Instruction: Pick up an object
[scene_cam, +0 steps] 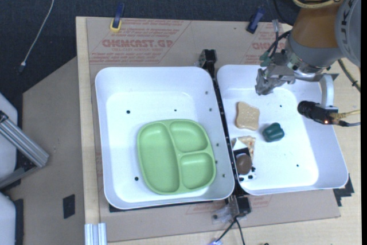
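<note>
L bin (109, 100): green tray (175, 155), 3 compartments. R bin (321, 163): toast (248, 116) near divider, long axis running front-back; green block (273, 132) just beside it; brown item (243, 160) at front-L corner. Gripper (265, 86) above toast, apart, holding nothing; finger spread can't be told.

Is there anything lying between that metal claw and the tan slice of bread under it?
No. In the camera view, just bare white floor of the right bin separates the gripper from the bread slice. The green object lies off to the side.
</note>
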`<action>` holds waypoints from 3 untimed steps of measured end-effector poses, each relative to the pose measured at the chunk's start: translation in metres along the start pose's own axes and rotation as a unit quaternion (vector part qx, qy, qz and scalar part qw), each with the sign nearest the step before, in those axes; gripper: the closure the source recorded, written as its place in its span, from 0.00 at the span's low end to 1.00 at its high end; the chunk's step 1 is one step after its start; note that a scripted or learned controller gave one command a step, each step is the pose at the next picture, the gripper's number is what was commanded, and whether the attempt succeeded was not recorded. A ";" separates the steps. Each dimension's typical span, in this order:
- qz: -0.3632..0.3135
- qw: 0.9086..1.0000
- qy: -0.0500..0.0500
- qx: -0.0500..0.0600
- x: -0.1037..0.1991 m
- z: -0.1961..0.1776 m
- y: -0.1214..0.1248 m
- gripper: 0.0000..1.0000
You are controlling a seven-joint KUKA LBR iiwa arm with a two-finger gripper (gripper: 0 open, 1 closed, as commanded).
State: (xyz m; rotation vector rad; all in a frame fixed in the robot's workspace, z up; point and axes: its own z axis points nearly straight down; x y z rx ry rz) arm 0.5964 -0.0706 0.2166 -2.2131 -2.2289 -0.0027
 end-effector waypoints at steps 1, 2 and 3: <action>0.000 1.000 0.000 -0.001 0.060 -0.009 0.017 1.00; 0.003 1.000 -0.001 -0.001 0.103 -0.001 0.037 1.00; 0.000 1.000 0.000 -0.002 0.156 -0.016 0.049 1.00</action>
